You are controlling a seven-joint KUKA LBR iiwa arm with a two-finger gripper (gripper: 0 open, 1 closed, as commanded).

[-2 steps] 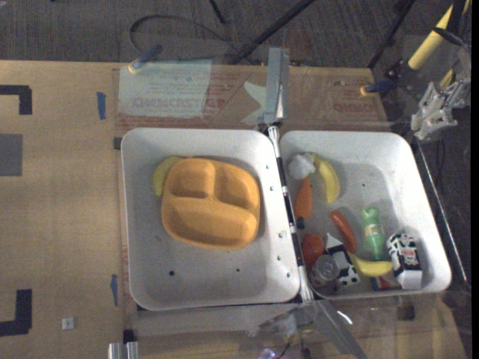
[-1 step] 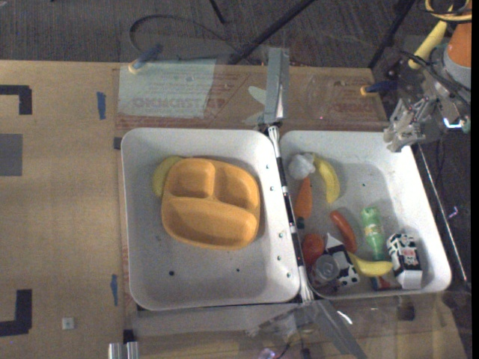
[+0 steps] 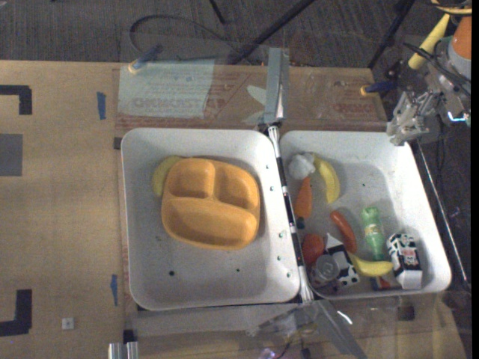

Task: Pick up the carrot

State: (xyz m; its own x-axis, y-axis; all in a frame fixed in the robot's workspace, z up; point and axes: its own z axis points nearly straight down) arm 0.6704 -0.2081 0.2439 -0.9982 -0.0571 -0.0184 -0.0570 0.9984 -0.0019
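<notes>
The carrot (image 3: 303,198) is a slim orange cone lying lengthwise in the right bin (image 3: 389,163), close against that bin's left wall. A white lump (image 3: 301,164) touches its far end and a banana (image 3: 328,179) lies just to its right. My gripper (image 3: 406,124) hangs above the right bin's far right corner, well away from the carrot and high over the rim. I see nothing under it.
The right bin also holds a red-orange sausage shape (image 3: 343,229), a green bottle (image 3: 372,231), a second banana (image 3: 370,265), a cow-print carton (image 3: 405,259), a can (image 3: 325,269) and a red piece (image 3: 313,246). An orange divided plate (image 3: 211,202) lies in the left bin (image 3: 142,275).
</notes>
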